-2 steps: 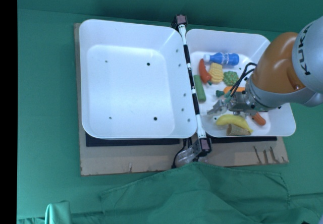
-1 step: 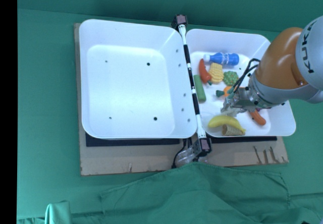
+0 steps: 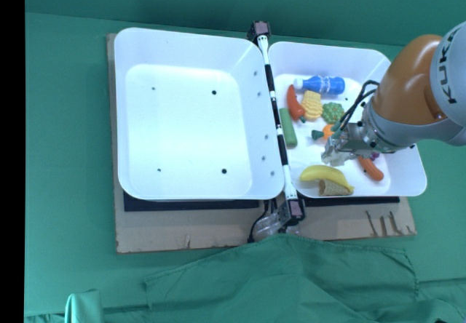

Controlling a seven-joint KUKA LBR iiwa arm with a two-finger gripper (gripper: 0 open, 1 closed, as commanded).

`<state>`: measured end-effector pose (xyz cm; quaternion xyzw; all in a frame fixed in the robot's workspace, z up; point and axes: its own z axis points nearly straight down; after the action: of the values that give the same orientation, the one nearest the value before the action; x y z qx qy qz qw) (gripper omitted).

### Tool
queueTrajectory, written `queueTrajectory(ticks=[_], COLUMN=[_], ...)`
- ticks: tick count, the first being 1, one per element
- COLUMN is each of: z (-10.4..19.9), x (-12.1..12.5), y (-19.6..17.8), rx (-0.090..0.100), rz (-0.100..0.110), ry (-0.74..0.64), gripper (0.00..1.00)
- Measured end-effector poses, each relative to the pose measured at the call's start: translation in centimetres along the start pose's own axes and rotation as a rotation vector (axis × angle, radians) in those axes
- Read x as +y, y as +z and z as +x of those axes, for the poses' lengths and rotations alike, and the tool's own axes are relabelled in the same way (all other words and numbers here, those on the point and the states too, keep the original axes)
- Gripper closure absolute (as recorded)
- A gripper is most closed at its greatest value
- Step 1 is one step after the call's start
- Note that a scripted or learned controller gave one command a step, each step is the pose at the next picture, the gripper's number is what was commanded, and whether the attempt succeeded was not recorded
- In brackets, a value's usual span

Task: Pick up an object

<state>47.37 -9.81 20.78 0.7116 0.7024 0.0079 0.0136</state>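
The right bin (image 3: 364,60) holds several toy foods: a blue bottle (image 3: 322,84), a red chili (image 3: 294,103), a yellow corn cob (image 3: 312,105), a green broccoli-like piece (image 3: 333,112), a green cucumber (image 3: 288,127), a banana (image 3: 325,175) with a tan wedge (image 3: 334,187) against it, and an orange carrot (image 3: 371,169). My gripper (image 3: 337,150) reaches down into the middle of this bin, just above the banana and beside a small orange piece (image 3: 328,130). Its fingertips blur into the bin floor.
The left bin (image 3: 145,52) stands beside the right one, split by a black and white divider rail (image 3: 275,118). Both rest on a cardboard sheet (image 3: 182,241). Green cloth (image 3: 291,278) bunches along the front. The arm's orange band (image 3: 411,89) overhangs the right bin's right side.
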Motion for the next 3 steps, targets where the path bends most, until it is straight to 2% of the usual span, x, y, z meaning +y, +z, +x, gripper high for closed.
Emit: queueTrajectory(ticks=[1,2,3], z=[-2.00,-2.99,-2.41], x=[-0.36,-0.27,-0.32], y=[2.45,2.37,2.34], rx=[0.011,0.009,-0.002], rz=[0.019,0.015,0.012], ry=[-0.010,-0.012,-0.007], gripper=[1.00,1.00,1.00])
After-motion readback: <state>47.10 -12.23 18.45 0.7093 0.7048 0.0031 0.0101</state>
